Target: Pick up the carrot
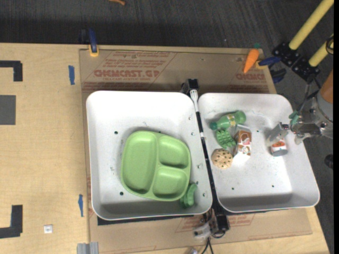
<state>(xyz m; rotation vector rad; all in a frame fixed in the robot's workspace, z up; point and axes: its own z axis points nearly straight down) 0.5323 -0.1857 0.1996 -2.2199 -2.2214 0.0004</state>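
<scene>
The carrot (250,61) is small and orange with a green top. It lies on the cardboard behind the right bin (296,187), outside both bins, next to a blue clamp (268,62). My gripper (286,128) hangs over the right side of the right bin, well in front of the carrot and to its right. Just below the gripper, a small red and white item (278,148) rests on the bin floor. Nothing shows in the gripper's grasp.
In the right bin lie a green bottle (229,120), a green block (225,137), a small carton (243,142) and a cookie (222,157). The left bin (106,115) bears a green divided plate (155,164). Yellow poles (312,20) stand at the upper right.
</scene>
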